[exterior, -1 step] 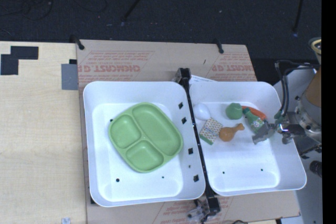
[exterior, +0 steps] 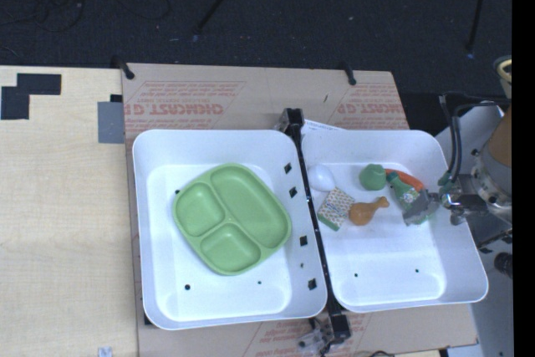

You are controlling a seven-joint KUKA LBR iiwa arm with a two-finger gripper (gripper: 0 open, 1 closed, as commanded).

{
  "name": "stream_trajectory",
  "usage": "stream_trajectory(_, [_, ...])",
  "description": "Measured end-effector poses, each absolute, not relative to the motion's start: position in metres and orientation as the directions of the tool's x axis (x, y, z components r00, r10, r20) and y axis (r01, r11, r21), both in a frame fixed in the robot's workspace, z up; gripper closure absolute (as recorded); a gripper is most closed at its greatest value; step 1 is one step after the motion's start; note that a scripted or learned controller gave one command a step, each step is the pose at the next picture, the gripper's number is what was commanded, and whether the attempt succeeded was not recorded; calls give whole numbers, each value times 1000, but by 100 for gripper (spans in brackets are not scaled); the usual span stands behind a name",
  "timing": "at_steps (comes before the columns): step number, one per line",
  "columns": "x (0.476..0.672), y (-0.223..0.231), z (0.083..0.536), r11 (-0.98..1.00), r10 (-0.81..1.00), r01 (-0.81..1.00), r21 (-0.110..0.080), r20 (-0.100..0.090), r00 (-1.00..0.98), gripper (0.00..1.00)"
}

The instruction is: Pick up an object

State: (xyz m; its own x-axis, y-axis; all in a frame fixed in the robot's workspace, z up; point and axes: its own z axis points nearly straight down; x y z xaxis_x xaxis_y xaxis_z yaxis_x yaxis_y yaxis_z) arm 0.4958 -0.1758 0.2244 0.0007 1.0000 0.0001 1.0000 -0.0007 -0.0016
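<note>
- Camera view: jaws (exterior: 418, 208) sit low at the right bin's (exterior: 451, 284) right edge, by a cluster of small toys.
- Jaw state: can't tell, too blurred and dark.
- Nearest thing: orange-and-green piece (exterior: 403, 179), touching or just beside the jaws, toward the bin's far edge.
- Green ball (exterior: 373, 176) just beyond it; tan drumstick-shaped toy (exterior: 367, 211) lies toward the divider, long axis roughly crosswise to it.
- Green divided plate (exterior: 231, 217) in the left bin (exterior: 155, 180), well apart.
</note>
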Motion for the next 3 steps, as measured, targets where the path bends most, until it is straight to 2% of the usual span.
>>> stream_trajectory(2, [509,-182,111,0,1000,1000,-4,2,0,0])
stream_trajectory(3, [509,-181,87,0,1000,1000,-4,2,0,0])
